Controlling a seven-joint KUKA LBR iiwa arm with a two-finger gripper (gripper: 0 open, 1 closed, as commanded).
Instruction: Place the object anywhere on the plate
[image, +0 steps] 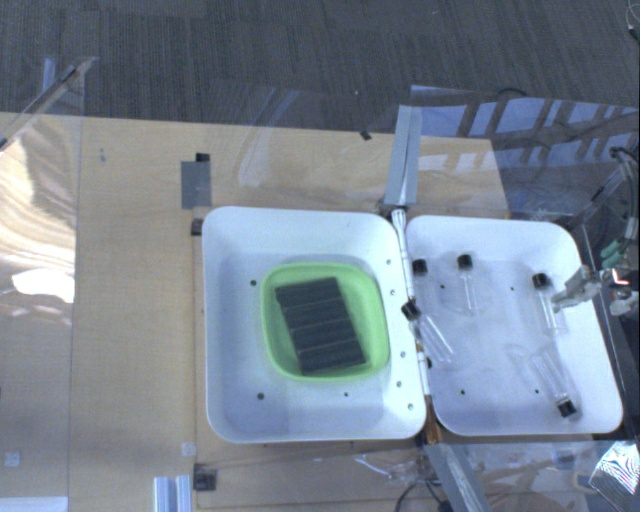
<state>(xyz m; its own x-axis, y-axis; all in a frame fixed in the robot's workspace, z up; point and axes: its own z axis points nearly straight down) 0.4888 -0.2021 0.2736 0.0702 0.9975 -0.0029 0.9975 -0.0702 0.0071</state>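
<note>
So the dark ribbed rectangular block is already lying flat on the green plate in the left bin, well inside the rim. Its long axis runs from upper left to lower right, ribs going across it.

The tool sits at the right bin's far edge, and I can't tell its state, it's too small and blurry. If I'm judging right, the placing is basically done, so I'd stay well away from the plate. Small clear vials with black caps are scattered in the right bin.
</note>
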